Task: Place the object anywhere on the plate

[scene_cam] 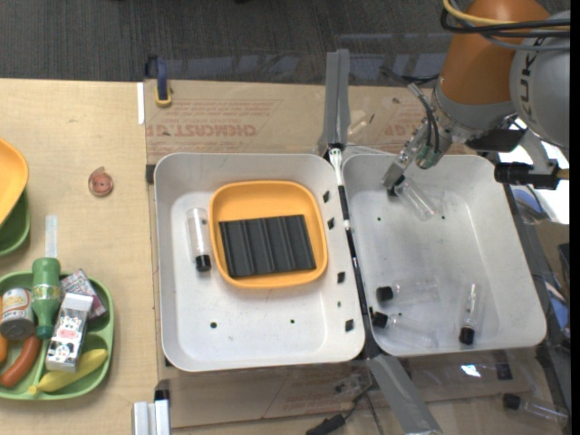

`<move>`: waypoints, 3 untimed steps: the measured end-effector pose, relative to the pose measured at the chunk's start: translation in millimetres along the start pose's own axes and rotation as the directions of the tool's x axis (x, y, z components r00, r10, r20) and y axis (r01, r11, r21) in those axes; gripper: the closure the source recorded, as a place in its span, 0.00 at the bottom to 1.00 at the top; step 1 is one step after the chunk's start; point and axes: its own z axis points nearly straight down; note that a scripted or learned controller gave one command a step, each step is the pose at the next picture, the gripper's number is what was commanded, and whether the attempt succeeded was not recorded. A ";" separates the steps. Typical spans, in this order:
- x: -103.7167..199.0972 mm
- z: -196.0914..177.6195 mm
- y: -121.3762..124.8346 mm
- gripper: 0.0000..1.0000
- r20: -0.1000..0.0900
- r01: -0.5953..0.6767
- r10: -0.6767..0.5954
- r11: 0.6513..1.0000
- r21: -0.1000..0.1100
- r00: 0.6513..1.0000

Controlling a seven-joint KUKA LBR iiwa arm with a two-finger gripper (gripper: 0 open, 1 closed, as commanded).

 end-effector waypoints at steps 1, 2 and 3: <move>-11.3 -46.6 -16.2 1.00 0.003 0.082 -0.082 0.997 -0.002 0.997; -19.8 5.5 -43.4 1.00 0.002 0.270 -0.270 0.963 -0.002 0.963; -65.6 -46.2 -78.4 1.00 0.005 0.215 -0.215 0.977 -0.002 0.977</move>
